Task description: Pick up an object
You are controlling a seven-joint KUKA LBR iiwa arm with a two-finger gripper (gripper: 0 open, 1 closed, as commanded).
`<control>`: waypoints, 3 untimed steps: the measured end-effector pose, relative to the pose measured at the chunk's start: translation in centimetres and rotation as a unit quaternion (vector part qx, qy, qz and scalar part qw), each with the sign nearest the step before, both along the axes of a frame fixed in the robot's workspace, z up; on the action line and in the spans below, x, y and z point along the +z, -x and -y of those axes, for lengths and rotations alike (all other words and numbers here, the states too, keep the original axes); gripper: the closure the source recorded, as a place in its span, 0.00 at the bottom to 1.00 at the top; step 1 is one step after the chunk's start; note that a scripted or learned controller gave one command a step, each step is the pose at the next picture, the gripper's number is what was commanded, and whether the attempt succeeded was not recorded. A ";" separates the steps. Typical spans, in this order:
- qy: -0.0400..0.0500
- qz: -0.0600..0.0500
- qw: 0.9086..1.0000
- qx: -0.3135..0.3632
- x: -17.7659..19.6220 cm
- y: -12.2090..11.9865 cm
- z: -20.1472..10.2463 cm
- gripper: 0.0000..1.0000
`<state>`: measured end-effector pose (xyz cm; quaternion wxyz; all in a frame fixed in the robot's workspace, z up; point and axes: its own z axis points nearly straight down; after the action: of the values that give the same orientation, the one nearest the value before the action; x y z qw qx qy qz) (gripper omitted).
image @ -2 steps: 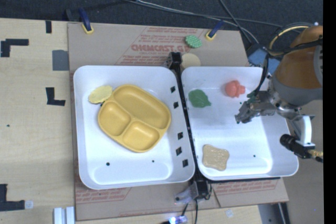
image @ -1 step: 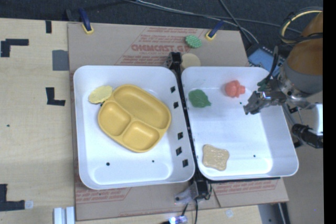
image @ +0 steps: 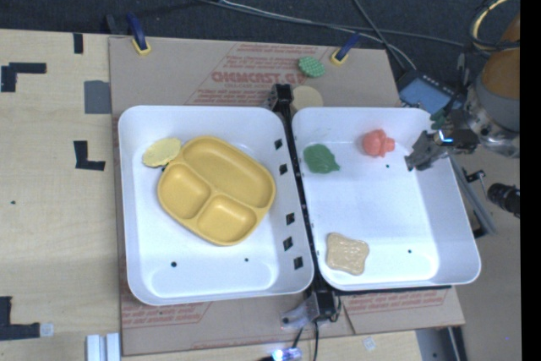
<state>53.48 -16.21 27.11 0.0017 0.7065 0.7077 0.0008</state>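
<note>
The right bin point(image: 423, 216) holds a green leafy piece point(image: 320, 158) at its far left, a pink-red piece point(image: 377, 143) at the far middle and a tan bread-like slice point(image: 347, 254) near the front. My gripper point(image: 425, 153) hangs over the bin's right rim, to the right of the pink-red piece and apart from it. Nothing shows between its dark fingers.
The left bin point(image: 144, 241) holds a yellow divided plate point(image: 216, 189) and a pale yellow chip-like piece point(image: 161, 151) at the plate's far left corner. A green waffle-textured piece point(image: 311, 65) and a tan disc point(image: 306, 95) lie on the cardboard behind the bins. Cables run across the dark floor.
</note>
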 end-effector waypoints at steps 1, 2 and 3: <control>-0.001 -0.003 1.000 0.002 -0.9 0.0 -5.6 1.00; -0.001 -0.002 1.000 0.003 -0.5 -1.1 -10.9 1.00; -0.001 -0.002 1.000 0.002 -0.7 -2.6 -15.5 1.00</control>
<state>56.06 -0.68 26.45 -0.0006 0.7050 0.7092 -0.0002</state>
